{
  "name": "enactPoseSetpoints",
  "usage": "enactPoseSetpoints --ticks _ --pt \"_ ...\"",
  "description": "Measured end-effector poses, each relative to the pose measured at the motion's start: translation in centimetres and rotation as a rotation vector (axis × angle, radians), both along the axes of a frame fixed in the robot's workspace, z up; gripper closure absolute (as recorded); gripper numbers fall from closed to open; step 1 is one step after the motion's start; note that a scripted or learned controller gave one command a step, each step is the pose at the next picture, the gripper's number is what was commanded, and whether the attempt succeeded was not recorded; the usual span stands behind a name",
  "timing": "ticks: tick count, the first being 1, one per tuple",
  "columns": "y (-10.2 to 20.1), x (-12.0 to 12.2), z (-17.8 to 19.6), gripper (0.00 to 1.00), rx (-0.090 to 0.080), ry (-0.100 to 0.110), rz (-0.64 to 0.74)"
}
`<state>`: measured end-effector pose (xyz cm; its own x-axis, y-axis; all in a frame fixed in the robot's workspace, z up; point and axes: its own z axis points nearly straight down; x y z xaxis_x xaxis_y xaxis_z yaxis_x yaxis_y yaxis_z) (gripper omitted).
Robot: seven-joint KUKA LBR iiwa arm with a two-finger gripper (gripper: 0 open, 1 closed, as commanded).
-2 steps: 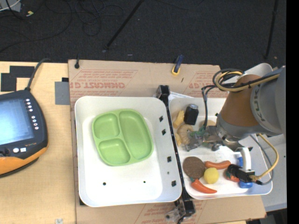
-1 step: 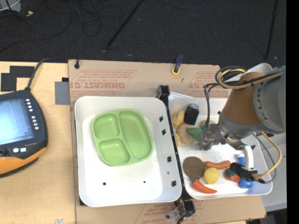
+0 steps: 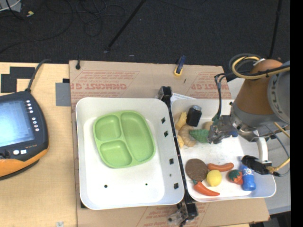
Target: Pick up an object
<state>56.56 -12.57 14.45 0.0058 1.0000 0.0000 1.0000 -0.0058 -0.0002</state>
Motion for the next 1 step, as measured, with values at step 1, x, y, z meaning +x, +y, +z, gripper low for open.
enactPoseSetpoints --ticks 1 --pt "-0.56 -0.86 5.64 1.0 0.0 -0.001 -0.004"
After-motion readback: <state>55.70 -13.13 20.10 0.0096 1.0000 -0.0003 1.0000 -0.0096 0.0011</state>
